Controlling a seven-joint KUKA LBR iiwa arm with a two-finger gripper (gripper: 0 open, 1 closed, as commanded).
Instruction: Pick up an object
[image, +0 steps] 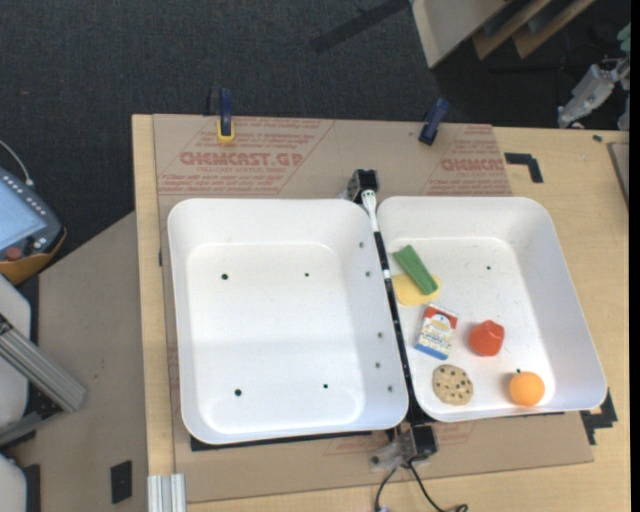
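Closest to the lens a black clamp (420, 440) sits between left bin (200, 230) and right bin (560, 250), where my pickings lie: cookie (452, 384), orange ball (527, 388), red block (487, 338), small carton (436, 332) with unreadable label, green bar (415, 269), all on brown board (150, 300) printed "CHEMCAST GP", over dark carpet (100, 60).

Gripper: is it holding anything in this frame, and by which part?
Nothing is seen held. The green block, yellow piece, carton, red toy, cookie and orange all lie in the right bin.

Bright even overhead light, soft shadows, slightly grainy.
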